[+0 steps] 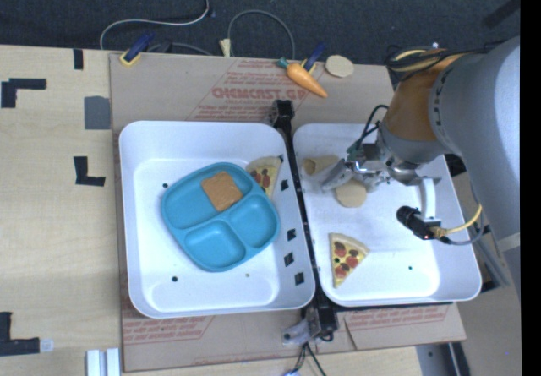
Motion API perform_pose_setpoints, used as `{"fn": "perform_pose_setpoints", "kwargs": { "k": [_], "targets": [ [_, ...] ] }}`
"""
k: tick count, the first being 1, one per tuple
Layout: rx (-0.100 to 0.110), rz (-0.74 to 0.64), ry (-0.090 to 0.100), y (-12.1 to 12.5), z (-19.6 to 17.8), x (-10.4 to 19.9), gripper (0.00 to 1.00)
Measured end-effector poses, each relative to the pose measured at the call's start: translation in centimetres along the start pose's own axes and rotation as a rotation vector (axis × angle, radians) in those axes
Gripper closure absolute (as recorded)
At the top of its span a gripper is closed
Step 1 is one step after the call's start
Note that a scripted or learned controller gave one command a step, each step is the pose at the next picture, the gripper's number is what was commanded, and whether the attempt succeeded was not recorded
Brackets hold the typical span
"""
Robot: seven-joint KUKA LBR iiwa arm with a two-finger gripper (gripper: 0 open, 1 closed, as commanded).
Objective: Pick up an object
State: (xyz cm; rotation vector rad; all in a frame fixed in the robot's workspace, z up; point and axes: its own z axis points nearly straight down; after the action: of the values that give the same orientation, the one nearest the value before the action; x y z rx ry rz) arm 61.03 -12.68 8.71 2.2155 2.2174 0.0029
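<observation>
Centrally in the right bin (pixel 456 281), tool (pixel 353 177) lowered just above a round beige cookie (pixel 351 195), finger state indiscernible, pizza slice (pixel 345 256) nearer the frame's bottom, blue divided plate (pixel 221 218) in the left bin (pixel 144 281), carrot (pixel 304 79) on the surface (pixel 51 222) at upper centre.

Two white bins sit side by side on a cardboard sheet (pixel 245 91). In the left bin (pixel 144 146) a blue divided tray (pixel 211 235) lies near the middle, with a tan square cracker (pixel 222 190) in its upper compartment. A pizza slice (pixel 266 171) rests just beside the tray, by the bin's right wall. In the right bin (pixel 448 281) the gripper (pixel 345 176) hangs low toward the upper left corner, right over a round beige piece (pixel 351 195); another pale round piece (pixel 310 166) lies near the left wall. A second pizza slice (pixel 345 256) lies toward the lower left. A toy carrot (pixel 306 79) and a beige disc (pixel 339 67) sit on the cardboard beyond the bins.
</observation>
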Motion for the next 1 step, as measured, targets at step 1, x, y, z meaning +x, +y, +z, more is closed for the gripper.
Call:
{"fn": "perform_pose_setpoints", "kwargs": {
  "k": [1],
  "targets": [
    [0.001,0.000,0.000,0.08,-1.00,-0.05,1.00]
  ]
}}
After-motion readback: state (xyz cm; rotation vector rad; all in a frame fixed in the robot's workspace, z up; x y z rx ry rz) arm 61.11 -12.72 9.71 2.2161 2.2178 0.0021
